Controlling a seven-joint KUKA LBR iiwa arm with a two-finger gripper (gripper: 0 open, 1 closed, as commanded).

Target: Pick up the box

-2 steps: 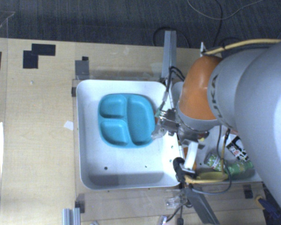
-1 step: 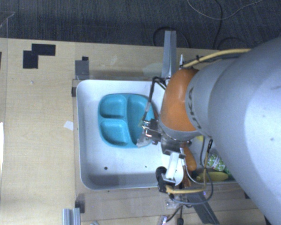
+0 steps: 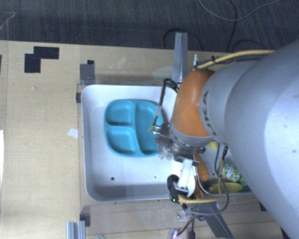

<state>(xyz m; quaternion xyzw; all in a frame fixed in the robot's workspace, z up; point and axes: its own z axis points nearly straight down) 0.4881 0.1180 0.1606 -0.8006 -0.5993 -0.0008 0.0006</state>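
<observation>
My gripper [image 3: 165, 152] hangs low over the right edge of the left white bin [image 3: 92, 133], under the orange band of the arm [image 3: 189, 111]. It sits right next to the right rim of a blue divided tray [image 3: 129, 127] that lies in the upper half of that bin. The bulky grey arm covers most of the right bin, and the wrist hides how the gripper stands.
In the strip of the right bin below the arm lie a green-and-white bottle-like thing [image 3: 232, 174], a yellow thing [image 3: 230, 186] and an orange thing [image 3: 203, 171]. The left bin's floor in front of the tray is bare white. The wooden bench [image 3: 35, 148] stretches left.
</observation>
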